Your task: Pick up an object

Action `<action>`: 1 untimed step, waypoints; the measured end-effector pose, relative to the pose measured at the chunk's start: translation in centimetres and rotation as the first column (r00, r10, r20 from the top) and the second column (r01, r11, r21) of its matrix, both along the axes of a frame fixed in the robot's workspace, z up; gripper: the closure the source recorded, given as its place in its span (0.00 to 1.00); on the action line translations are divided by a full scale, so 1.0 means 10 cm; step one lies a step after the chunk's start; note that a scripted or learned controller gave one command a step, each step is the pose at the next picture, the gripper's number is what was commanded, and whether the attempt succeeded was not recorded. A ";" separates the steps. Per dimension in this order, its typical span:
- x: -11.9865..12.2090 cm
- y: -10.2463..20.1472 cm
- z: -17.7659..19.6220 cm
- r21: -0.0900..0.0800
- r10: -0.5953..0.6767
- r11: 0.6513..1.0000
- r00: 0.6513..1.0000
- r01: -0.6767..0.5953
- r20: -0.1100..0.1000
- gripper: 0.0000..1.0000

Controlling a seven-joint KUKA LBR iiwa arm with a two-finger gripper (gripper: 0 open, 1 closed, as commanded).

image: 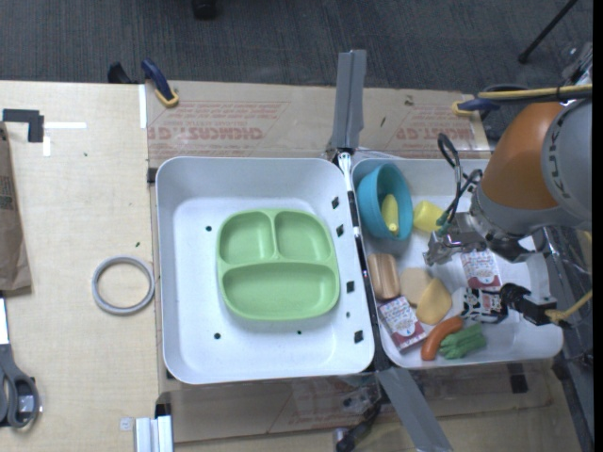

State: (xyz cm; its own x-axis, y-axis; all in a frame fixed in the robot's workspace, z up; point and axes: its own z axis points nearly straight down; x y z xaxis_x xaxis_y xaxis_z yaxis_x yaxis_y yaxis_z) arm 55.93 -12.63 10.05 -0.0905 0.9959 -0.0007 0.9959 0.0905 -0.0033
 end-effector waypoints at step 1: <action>0.00 0.00 0.00 0.000 0.000 1.000 1.000 0.000 0.000 0.00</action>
